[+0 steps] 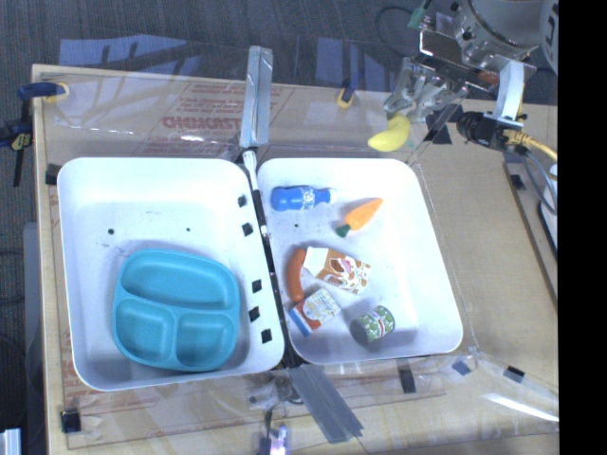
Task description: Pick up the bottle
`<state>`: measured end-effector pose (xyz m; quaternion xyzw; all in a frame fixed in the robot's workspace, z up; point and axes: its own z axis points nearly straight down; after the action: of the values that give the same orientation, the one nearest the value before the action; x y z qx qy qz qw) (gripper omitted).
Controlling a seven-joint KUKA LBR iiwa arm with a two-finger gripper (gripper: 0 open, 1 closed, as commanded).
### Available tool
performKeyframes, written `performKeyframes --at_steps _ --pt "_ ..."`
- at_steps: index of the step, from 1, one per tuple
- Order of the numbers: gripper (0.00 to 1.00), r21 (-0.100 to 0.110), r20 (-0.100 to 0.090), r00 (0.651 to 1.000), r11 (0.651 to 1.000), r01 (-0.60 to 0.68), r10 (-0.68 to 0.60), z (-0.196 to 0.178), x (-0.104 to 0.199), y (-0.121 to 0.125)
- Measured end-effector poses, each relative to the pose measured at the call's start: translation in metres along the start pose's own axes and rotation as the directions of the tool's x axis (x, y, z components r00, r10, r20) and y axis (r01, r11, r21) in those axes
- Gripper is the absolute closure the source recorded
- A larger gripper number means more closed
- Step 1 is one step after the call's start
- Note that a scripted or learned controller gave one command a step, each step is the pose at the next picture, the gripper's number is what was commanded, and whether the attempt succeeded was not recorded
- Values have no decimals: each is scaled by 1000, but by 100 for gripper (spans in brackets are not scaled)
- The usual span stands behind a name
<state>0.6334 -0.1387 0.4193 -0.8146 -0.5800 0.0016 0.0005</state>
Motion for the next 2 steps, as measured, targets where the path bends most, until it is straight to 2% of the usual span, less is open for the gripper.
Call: performKeyframes --at_steps 1,2 --pt "100 4 0 993 993 -120 120 161 -48 -1" --pt "100 1 0 915 915 -404 404 112 12 -47"
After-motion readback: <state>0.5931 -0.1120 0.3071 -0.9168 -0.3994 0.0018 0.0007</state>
